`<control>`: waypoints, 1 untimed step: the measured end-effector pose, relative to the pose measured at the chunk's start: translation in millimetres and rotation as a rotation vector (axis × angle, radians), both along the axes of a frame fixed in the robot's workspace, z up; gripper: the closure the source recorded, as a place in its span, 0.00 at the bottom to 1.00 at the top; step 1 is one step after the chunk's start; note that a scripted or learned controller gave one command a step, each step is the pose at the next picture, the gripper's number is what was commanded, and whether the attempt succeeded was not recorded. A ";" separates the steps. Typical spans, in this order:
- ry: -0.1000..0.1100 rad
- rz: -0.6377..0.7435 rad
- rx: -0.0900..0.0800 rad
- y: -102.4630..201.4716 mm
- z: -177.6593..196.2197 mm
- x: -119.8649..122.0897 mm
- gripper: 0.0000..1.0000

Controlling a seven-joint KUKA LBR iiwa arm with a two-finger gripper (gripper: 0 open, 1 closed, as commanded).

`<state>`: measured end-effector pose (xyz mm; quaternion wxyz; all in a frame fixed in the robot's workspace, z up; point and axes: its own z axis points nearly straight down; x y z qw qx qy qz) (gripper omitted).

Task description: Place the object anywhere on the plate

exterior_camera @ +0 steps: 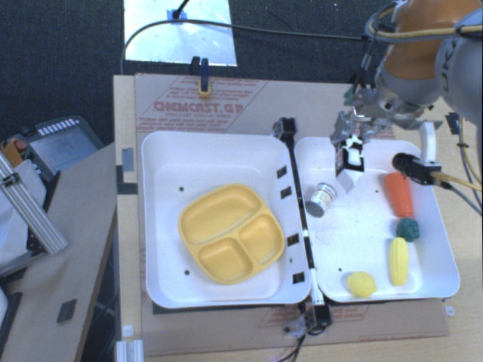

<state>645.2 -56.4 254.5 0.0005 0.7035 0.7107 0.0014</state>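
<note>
A yellow divided plate [226,232] lies in the left white bin [162,194], with nothing on it. In the right bin [351,236] a small silver can [323,197] lies on its side near the left wall. An orange carrot [399,193], a dark green lump [407,229], a yellow corn cob [398,261] and a yellow lemon [361,283] lie along that bin's right and front. My gripper [351,158] hangs over the far left part of the right bin, just beyond and to the right of the can. I see nothing held in it.
A black-clipped divider [296,202] runs between the two bins. The bins rest on a cardboard sheet [226,104]. A yellow clamp [204,78] stands at the back, and grey equipment [45,172] sits off to the left.
</note>
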 end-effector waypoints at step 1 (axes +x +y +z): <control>0.000 -0.001 0.000 44.3 -1.0 6.2 1.00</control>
